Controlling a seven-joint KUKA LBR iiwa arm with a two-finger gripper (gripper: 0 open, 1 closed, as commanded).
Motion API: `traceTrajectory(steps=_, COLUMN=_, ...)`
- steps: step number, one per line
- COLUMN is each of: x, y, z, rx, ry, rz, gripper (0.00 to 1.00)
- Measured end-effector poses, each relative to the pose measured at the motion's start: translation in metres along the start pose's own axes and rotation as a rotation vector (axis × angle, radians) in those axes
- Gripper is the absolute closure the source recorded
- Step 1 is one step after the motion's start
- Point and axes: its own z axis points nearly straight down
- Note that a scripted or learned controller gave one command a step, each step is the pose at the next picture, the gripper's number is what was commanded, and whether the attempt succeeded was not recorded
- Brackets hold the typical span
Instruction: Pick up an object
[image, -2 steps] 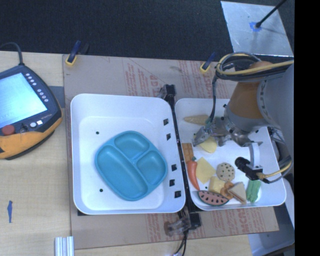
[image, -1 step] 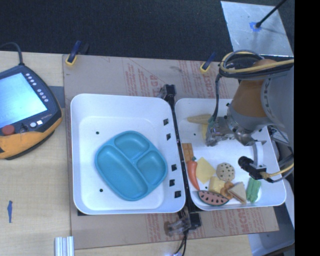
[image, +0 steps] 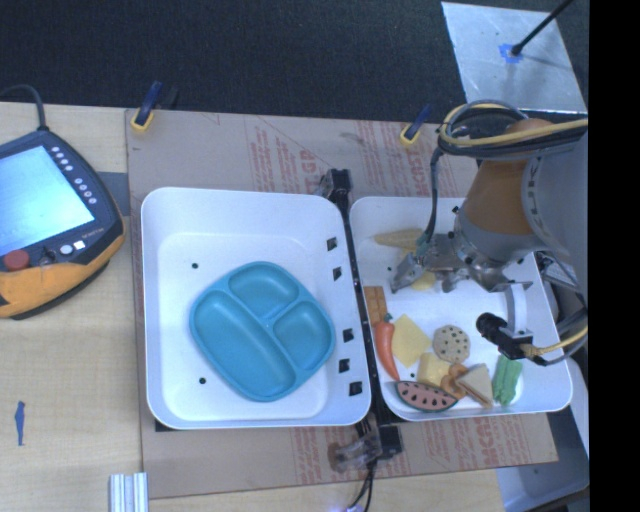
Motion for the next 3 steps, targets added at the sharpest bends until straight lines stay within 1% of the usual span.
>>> traceTrajectory(steps=1, x=0.009, y=0.057, z=0.011, rx=-0.006, ry=0.0, rz=0.003, gripper=0.0)
traceTrajectory(steps=2, x=0.01, y=0.068, z=0.01, rx=-0.004, ry=0.0, rz=0.002, gripper=0.0)
traceTrajectory(steps=3, x=0.009, y=0.068, z=-0.001, rx=-0.001, ry=-0.002, rz=-0.002, gripper=1.0)
